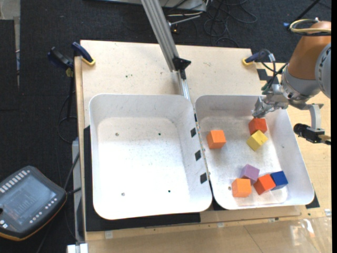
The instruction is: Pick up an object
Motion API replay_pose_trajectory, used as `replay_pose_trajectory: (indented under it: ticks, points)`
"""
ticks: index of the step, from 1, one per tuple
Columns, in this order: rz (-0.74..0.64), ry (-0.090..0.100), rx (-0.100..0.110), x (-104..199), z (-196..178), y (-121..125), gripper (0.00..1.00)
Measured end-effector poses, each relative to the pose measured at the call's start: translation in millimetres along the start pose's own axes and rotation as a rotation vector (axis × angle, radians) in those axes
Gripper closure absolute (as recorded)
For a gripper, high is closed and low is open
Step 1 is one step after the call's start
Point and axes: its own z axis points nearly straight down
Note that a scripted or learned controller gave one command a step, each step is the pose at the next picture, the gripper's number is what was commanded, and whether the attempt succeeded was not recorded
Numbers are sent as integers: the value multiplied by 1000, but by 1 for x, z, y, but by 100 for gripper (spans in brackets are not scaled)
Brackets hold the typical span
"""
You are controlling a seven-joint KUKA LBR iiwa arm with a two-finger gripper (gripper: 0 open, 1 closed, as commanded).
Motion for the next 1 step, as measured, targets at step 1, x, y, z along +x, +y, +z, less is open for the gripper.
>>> replay_pose_trajectory:
  ticks: [1]
  points:
    - [-1, 2, 2, 2, -64, 7, 100]
